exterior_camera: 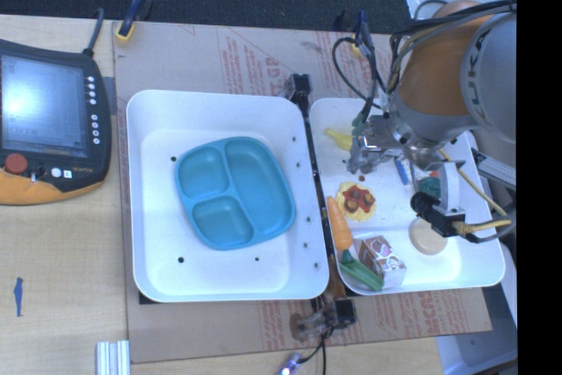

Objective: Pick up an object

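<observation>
My gripper hangs low over the upper part of the right bin, under the grey arm with its orange band. Just left of the gripper lies a yellow banana-like piece. Right below the gripper sits a round pizza piece with red topping. An orange carrot lies along the bin's left wall. Lower down are a green vegetable piece and a small clear-wrapped packet. A beige round cookie rests at the lower right. I see nothing held between the gripper's tips.
The left bin holds a blue divided plate. A blue stick and a green piece lie partly under the wrist. A black cable-tipped part crosses the right bin. A teach pendant lies at far left.
</observation>
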Motion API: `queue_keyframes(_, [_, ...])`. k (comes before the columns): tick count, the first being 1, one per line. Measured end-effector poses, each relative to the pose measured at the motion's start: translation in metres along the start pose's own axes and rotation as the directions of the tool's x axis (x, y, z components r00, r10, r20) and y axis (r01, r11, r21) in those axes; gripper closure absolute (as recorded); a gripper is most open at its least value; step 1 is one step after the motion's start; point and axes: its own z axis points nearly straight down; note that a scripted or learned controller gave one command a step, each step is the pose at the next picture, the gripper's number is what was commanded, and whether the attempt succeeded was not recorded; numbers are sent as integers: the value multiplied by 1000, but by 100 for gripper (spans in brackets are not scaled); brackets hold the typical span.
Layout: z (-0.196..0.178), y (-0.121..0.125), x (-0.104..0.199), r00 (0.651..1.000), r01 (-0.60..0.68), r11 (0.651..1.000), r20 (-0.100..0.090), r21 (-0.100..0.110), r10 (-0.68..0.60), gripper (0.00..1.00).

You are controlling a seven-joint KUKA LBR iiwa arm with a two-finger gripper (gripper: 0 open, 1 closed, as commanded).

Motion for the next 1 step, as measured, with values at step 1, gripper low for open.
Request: queue_keyframes(1, [1,0,-1,1000,-1,1000,0,2,1,0])
